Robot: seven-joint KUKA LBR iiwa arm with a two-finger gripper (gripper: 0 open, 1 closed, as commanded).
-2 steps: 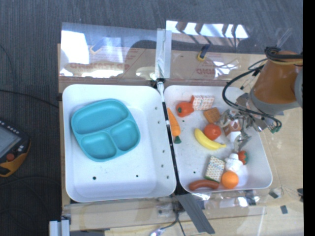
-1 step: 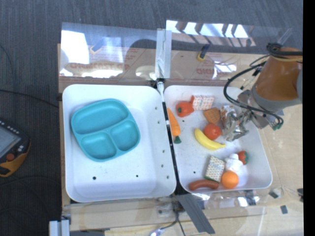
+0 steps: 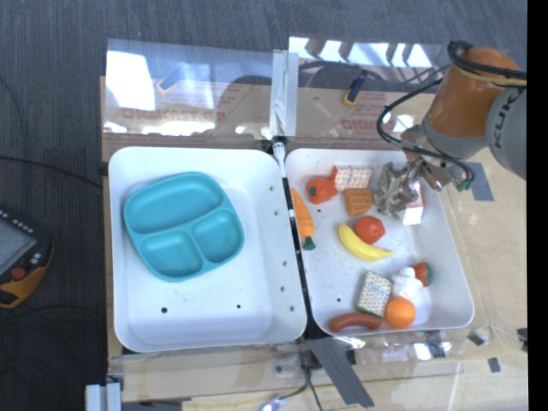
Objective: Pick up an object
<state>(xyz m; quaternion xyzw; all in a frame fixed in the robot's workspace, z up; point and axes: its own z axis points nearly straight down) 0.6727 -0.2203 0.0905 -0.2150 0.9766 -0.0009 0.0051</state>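
You see the gripper (image 3: 396,193) low at the right bin's (image 3: 458,268) one o'clock, beside the cracker (image 3: 358,201) and white block (image 3: 412,214), nothing visibly lifted, and you cannot tell how the jaws stand, so the pick remains undone.

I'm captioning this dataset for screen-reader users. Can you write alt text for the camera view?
A grey robot arm reaches from the right, its gripper low over the right bin, which holds toy food including a banana, tomato and carrot. The left bin holds a blue divided plate.
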